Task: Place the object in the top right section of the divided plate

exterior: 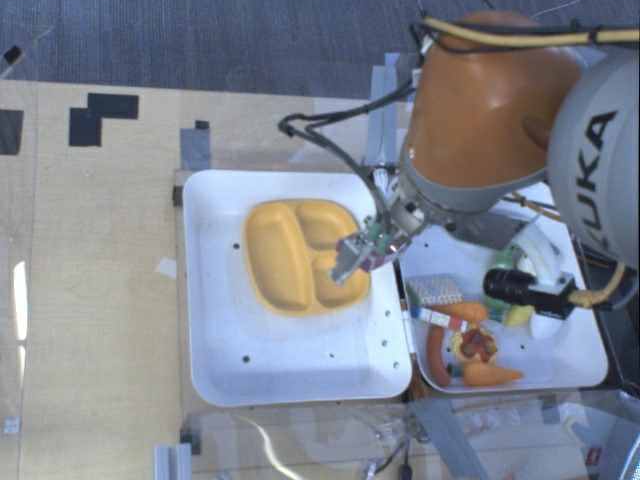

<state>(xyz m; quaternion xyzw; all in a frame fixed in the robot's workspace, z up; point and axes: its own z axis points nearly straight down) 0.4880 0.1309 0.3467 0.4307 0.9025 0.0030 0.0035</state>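
Here, my pincer [352,264] hangs over the yellow divided plate [290,258] in the left white bin [220,348], at the plate's four o'clock edge. Something small and purplish [377,259] sits at my fingers; I cannot tell whether they grip it. The right bin [590,363] holds toy food, including a carrot [490,375].

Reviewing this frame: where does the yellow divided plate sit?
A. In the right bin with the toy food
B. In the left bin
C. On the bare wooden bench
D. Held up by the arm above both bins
B: the yellow divided plate lies flat on the floor of the left bin, while the toy food is in the right bin.
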